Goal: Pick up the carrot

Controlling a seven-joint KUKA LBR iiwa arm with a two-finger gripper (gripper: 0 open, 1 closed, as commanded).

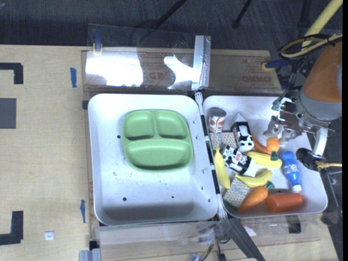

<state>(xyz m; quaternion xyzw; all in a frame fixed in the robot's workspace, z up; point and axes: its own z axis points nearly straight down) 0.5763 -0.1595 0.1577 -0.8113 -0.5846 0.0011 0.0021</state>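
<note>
A: Where is the carrot (254, 198)?

B: In the right bin (318, 200), near its front edge, touching the red sausage-like piece (284, 201) on its right and the yellow banana (255, 178) behind it.

A: And the gripper (280, 128)?

B: Over the back right part of that bin, above a small orange piece (272, 144) that lies beside the blue bottle (291, 171). Whether the fingers are open or closed, I cannot tell.

A: The left bin (103, 162)?

B: It carries a green divided plate (157, 138), toward its back.
</note>
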